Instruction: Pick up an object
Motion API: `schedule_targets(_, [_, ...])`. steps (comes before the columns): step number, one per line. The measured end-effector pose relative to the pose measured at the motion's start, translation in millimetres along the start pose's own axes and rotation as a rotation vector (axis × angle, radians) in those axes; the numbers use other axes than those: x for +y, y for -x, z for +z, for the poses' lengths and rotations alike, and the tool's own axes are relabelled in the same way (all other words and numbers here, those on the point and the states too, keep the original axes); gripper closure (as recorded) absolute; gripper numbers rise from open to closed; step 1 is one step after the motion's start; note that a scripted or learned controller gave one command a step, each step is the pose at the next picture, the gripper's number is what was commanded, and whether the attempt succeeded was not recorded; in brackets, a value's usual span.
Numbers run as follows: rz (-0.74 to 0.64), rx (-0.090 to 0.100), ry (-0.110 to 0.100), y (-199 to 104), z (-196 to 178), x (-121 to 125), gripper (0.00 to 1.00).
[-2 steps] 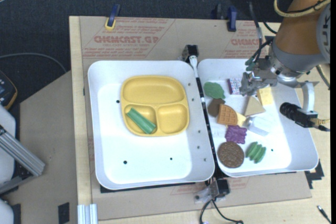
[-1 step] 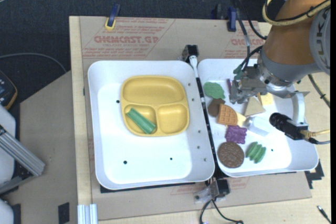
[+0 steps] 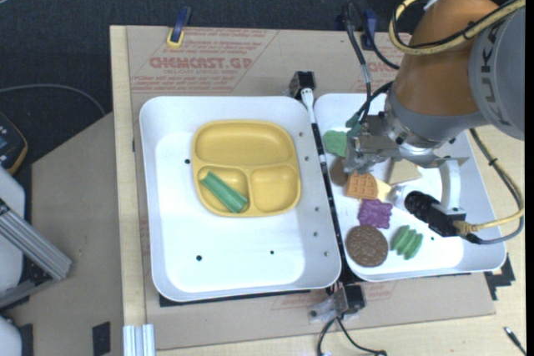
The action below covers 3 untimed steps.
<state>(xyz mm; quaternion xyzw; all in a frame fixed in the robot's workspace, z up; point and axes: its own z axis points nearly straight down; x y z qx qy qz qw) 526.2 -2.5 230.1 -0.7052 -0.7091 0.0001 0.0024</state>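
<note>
Overhead view of the surface (image 3: 133, 179) with two white bins. The gripper (image 3: 360, 156) hangs low over the upper left part of the right bin (image 3: 477, 194); whether it is released or clenched cannot be told, and nothing is seen held in it. Just below it lies an orange waffle square (image 3: 361, 185), then a purple piece (image 3: 375, 213), a brown disc (image 3: 367, 246) and a green ridged piece (image 3: 407, 241). A pale green piece (image 3: 336, 142) lies beside the gripper. The left bin (image 3: 167, 213) holds a yellow divided plate (image 3: 246, 147) with a green stick (image 3: 224, 190) in its lower left compartment.
</note>
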Motion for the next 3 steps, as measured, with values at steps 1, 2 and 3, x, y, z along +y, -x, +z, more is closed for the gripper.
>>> schedule_targets(1, [0.001, 0.000, -0.001, -41.7, -2.3, -30.4, 1.00])
schedule_targets(2, [0.007, -0.003, -0.002, -31.0, 12.3, -37.4, 1.00])
schedule_targets(3, [0.004, -0.003, 0.007, -34.4, 1.7, -18.6, 1.00])
